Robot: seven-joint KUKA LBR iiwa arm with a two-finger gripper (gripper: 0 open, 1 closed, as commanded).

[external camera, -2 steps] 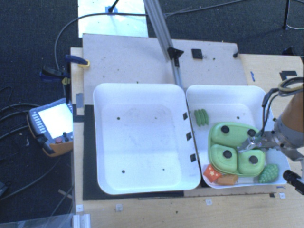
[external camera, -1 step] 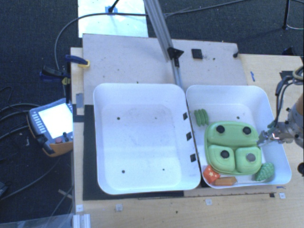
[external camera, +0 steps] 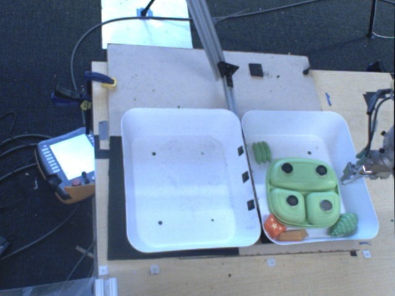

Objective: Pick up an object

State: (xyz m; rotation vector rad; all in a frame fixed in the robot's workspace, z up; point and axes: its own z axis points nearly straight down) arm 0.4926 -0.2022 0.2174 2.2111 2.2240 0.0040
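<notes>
Along the right bin's near wall, a small orange carrot-like piece, a red-orange tomato-like toy and green toys are lying untouched, while the gripper is hovering at the bin's right rim, seemingly approaching and needing to descend.

Hand cut off at right edge — blurred, tiny orange piece under green tray unidentifiable

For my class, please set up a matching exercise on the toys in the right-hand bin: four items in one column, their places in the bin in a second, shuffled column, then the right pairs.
Things:
1. Green compartment tray
2. Small ribbed green piece
3. Red-orange toy
4. Bumpy green toy

Places:
A. Near right corner
B. Middle of the bin
C. Near left corner
D. By the left wall, beyond the tray

Pairs: 1-B, 2-D, 3-C, 4-A
</notes>
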